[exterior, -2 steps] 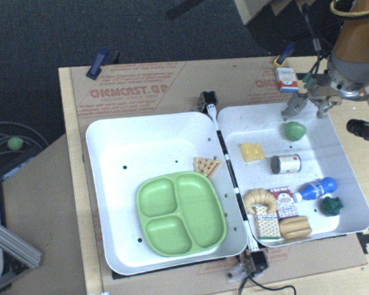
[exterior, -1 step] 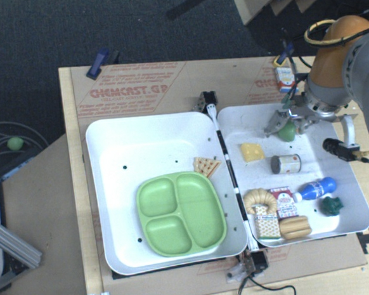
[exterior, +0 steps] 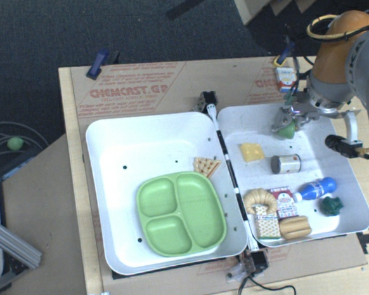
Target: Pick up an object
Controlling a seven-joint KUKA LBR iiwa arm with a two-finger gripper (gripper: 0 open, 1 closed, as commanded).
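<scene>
While the gripper (exterior: 288,117) sits low over the far corner of the right bin (exterior: 349,223), a small green object (exterior: 287,130) lies right at its fingertips, and from this slanted view I cannot tell whether it is between the fingers or just beneath them, nor whether the fingers are parted or closed. That green piece looks like the likeliest target: small, probably light plastic or soft toy food, so it should lift easily but could slip or roll out if pinched off-centre; taking it across its middle seems safest. Other candidates rest nearer in the same bin: a yellow wedge (exterior: 251,152), a short metal can (exterior: 285,164) lying on its side and likely to roll, a blue bottle (exterior: 315,189) with a white cap, a dark green lump (exterior: 331,206), a bagel-like ring (exterior: 259,199), a hot-dog-shaped toy (exterior: 294,228) and a small red-and-white packet (exterior: 283,199) whose print is too small to read. In the left bin (exterior: 112,200) sit a green divided plate (exterior: 179,212) and a waffle-patterned cracker (exterior: 206,167). Red lettering on the brown board (exterior: 135,90) under the bins reads roughly "CHEMCAST GP"; the rest is illegible.
</scene>
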